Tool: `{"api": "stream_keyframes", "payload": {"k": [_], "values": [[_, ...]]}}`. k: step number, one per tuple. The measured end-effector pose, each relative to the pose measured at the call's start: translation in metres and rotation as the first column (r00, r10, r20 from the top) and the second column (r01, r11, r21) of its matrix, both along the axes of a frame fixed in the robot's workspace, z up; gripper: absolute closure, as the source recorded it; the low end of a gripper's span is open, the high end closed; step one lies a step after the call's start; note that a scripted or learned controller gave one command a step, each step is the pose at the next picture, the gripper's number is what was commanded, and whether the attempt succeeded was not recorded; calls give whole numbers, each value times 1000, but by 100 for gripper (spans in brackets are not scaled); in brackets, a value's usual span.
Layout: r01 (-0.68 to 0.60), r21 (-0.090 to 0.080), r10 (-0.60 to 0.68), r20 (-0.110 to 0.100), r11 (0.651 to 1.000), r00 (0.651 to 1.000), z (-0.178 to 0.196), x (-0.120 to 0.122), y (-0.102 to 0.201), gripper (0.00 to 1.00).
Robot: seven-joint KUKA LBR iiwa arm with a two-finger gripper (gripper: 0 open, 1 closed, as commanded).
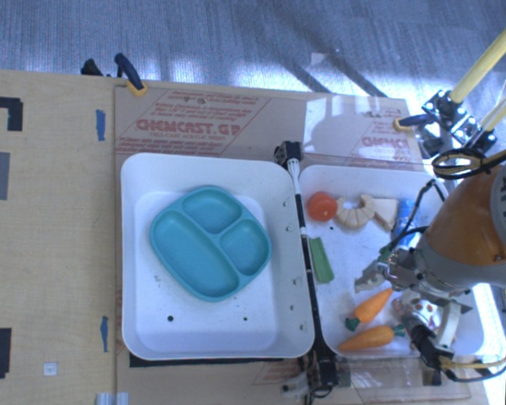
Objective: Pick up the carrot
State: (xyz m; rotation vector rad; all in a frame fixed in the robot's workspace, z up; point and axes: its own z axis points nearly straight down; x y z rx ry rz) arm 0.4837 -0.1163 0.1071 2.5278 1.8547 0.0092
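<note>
Two carrots (370,322) beside pincer (390,281), right bin (343,261)

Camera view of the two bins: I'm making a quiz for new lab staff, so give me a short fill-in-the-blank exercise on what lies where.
1. The blue divided plate lies in the ____ bin.
2. The number of carrots in the right bin is ____.
3. The gripper hangs over the ____ bin.
4. The green stick lies beside the bin's ____ wall.

Missing words: left; two; right; left
</note>
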Motion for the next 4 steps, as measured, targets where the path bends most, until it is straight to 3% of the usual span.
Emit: {"api": "stream_keyframes", "payload": {"k": [1,2,3,4], "values": [[4,-6,-4,6,1000,1000,11,2,-1,100],[4,-5,-4,4,1000,1000,10,1,-1,0],[-141,-10,141,8,990,990,-4,1,8,0],[-385,-13,385,13,923,923,-3,4,-8,0]]}}
